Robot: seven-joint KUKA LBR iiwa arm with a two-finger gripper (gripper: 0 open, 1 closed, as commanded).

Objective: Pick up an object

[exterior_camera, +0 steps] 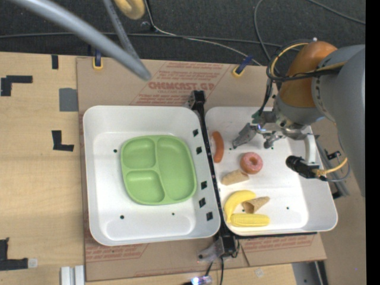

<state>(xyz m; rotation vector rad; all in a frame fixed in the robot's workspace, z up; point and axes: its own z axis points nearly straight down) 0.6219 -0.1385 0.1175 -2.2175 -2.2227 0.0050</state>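
The pick has not yet been made: every candidate lies loose in the right white bin (pixel 323 215). The gripper (pixel 256 136) hangs over that bin's upper part with its two dark fingers spread apart and nothing between them. Just beside it, lower down, sits a pink ring-shaped doughnut toy (pixel 252 162); a slim orange sausage toy (pixel 217 146) lies near the divider; a tan bread piece (pixel 234 176), a yellow banana (pixel 237 202), a small brown cone (pixel 256 204) and a yellow corn cob (pixel 249 219) cluster toward the front. The left white bin (pixel 98 159) holds a green compartment plate (pixel 158 169). Descent, closing and lifting all remain.
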